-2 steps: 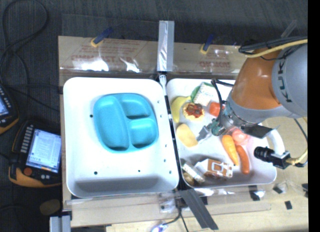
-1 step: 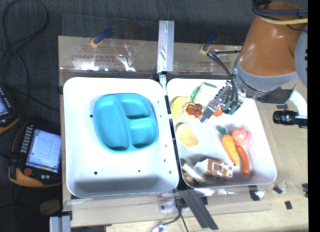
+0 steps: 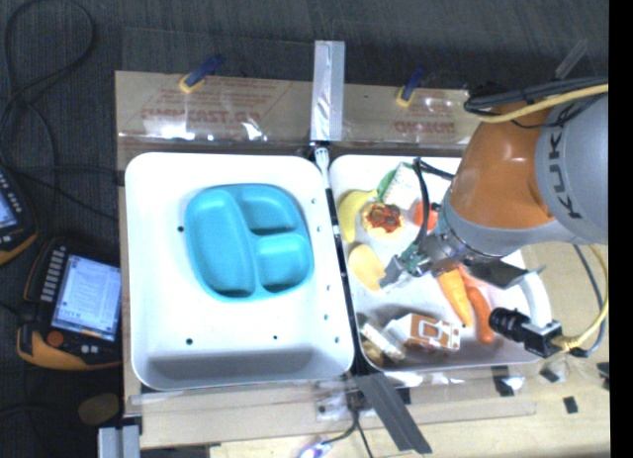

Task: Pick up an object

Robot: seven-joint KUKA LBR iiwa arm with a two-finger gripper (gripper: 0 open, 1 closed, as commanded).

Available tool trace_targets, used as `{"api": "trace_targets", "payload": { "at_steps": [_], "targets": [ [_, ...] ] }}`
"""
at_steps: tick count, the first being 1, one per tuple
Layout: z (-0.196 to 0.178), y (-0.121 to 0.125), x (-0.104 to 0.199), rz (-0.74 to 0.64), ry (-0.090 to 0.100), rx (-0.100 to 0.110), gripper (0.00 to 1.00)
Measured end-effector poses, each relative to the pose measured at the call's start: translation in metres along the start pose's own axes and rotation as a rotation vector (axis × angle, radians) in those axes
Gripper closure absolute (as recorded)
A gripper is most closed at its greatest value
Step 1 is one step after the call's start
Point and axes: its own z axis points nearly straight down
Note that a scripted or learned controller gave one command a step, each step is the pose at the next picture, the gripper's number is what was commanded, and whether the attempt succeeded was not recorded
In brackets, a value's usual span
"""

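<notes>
The right bin (image 3: 341, 278) holds several small items. A yellow round fruit (image 3: 363, 266) lies near its left wall, with another yellow piece (image 3: 351, 209) behind it. Beside that are a red and orange item (image 3: 384, 217) and a green and white packet (image 3: 397, 183). An orange carrot (image 3: 455, 294) lies right of centre, and a small printed box (image 3: 431, 330) sits near the front wall. My gripper (image 3: 406, 266) hangs low in this bin, just right of the yellow fruit and left of the carrot. The wrist hides what lies under it.
The left bin (image 3: 148, 327) holds a blue divided tray (image 3: 247, 238). The bulky grey and orange arm (image 3: 514, 184) covers the right bin's far right part. A handheld pendant (image 3: 74, 298) and cables lie on the floor to the left of the bench.
</notes>
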Motion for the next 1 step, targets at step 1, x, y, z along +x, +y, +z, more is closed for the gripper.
{"api": "trace_targets", "payload": {
  "at_steps": [1],
  "targets": [
    [-0.0991,-0.0053,-0.0371,-0.102,-0.004,-0.002,1.0]
  ]
}}
